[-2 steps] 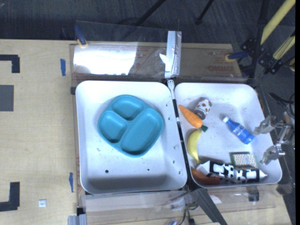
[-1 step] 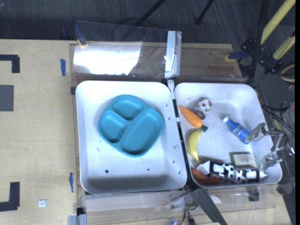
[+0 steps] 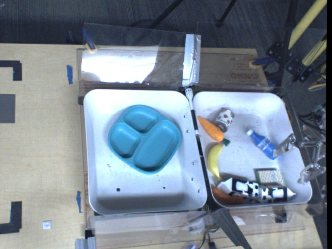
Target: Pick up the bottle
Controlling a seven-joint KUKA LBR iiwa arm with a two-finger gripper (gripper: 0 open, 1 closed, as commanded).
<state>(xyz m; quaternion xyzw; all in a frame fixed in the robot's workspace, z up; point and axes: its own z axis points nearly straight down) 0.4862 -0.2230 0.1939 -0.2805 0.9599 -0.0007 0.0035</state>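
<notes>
The bottle (image 3: pixel 262 143) is small and blue with a pale cap. It lies on its side in the right bin (image 3: pixel 244 106), towards the bin's right side, cap pointing up-left. My gripper (image 3: pixel 296 158) hangs over the right rim of that bin, just right of the bottle's base. Its two metal fingers (image 3: pixel 287 143) stand apart with nothing between them. The nearer finger almost reaches the bottle's lower end, and whether it touches I cannot tell.
The right bin also holds a carrot (image 3: pixel 211 129), a banana (image 3: pixel 213 160), a small spotted cup (image 3: pixel 224 118), a speckled pad (image 3: pixel 269 177) and a black-and-white patterned tube (image 3: pixel 258 189). A blue divided plate (image 3: pixel 144 138) fills the middle of the left bin (image 3: pixel 98 180).
</notes>
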